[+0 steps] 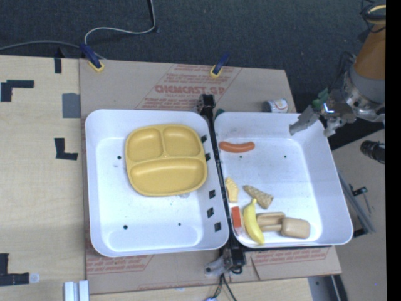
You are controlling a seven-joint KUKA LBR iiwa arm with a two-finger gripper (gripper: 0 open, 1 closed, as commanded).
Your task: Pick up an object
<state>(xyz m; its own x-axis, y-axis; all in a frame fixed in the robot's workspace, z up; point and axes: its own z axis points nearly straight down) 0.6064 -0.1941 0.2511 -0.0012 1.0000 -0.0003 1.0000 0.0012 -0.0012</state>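
The right bin [313, 168] holds a red sausage [236, 147] near its far left corner. A yellow banana [252, 221], a tan wedge [259, 197], a pale yellow piece [232, 189], a small red piece [236, 217] and a tan bread-like loaf [283, 224] lie toward its near side. My gripper [316, 121] hangs over the bin's far right rim, well away from all of these. Its fingers are spread, with nothing between them.
The left bin [106, 187] carries a yellow divided plate [166, 158]. Both bins rest on a cardboard sheet [182, 86] held by yellow clamps [219, 66]. A small can-like object [276, 106] lies behind the right bin. Bin floor between sausage and gripper is bare.
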